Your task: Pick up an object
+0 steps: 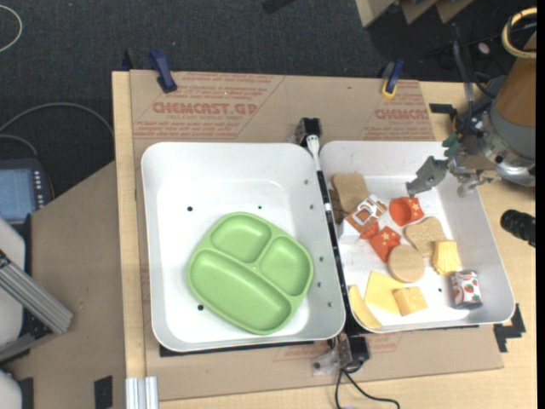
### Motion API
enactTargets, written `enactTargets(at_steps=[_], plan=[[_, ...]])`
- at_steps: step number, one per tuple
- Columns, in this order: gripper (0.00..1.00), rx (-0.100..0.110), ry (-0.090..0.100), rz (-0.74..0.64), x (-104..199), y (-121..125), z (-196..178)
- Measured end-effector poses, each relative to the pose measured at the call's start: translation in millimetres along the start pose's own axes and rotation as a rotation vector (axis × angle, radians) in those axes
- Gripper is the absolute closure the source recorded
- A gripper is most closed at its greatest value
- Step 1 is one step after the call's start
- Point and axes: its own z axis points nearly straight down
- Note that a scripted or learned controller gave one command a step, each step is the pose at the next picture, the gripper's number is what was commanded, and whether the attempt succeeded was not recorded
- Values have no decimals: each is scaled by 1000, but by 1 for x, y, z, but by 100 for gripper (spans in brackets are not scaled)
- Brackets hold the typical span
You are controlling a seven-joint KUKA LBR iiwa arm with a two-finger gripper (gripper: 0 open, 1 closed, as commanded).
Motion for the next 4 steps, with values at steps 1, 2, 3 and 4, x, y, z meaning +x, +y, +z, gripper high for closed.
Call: enactTargets(at_steps=[1,2,3,4], plan=[[0,12,4,-3,41,-21,104],[0,-13,-3,0,34,-3,139],[0,5,1,2,27,-28,164],[100,-1,-1,2,27,-26,152]])
